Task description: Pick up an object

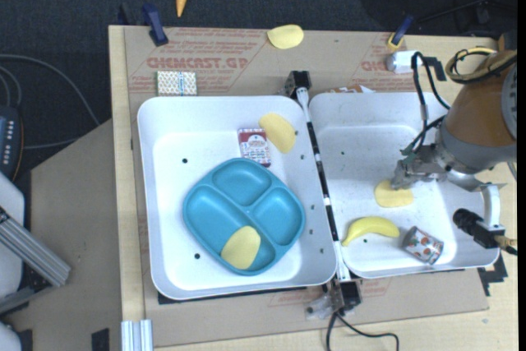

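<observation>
Camera view framed the gripper (408, 173) lowered into the right bin (362, 115) directly over a flat yellow piece (393, 196), apparently positioned for a pick, though its open or closed state could not be told.

A yellow piece (285, 36) lies at the bench's (205, 53) far edge, a patterned packet (177, 82) near its far left corner, blue clamps (153, 24) gripping that edge.

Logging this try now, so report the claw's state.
Claw: low in the right bin, right above the yellow chip; open or shut cannot be told.
</observation>
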Tool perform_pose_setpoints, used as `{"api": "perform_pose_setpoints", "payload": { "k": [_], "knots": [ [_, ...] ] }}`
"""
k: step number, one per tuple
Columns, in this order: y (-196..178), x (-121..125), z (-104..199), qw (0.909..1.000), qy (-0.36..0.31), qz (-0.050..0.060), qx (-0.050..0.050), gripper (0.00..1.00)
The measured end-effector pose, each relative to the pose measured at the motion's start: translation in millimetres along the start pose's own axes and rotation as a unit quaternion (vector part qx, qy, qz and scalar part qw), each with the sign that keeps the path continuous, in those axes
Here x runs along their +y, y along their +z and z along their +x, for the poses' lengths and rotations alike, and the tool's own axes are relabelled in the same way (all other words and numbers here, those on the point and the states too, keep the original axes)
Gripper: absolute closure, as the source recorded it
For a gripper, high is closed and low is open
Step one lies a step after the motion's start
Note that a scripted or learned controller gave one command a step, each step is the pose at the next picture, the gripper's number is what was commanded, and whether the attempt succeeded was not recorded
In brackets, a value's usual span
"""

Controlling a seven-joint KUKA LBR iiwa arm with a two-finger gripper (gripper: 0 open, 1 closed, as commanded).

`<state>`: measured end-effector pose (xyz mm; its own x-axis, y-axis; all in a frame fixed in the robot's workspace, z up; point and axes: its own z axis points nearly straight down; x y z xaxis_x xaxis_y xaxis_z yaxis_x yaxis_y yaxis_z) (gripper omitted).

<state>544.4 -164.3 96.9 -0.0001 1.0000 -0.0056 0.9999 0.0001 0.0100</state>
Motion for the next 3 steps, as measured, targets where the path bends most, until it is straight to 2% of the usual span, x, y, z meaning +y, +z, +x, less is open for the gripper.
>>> {"api": "perform_pose_setpoints", "payload": {
  "k": [1,2,3],
  "knots": [
    [0.2,-0.2,0.0,1.0000,0.000,0.000,0.000,0.00],
    [9.7,-25.4,40.1,1.0000,0.000,0.002,0.001,0.00],
    [-1.0,-24.3,38.6,1.0000,0.001,-0.001,-0.001,1.00]
  ]
}}
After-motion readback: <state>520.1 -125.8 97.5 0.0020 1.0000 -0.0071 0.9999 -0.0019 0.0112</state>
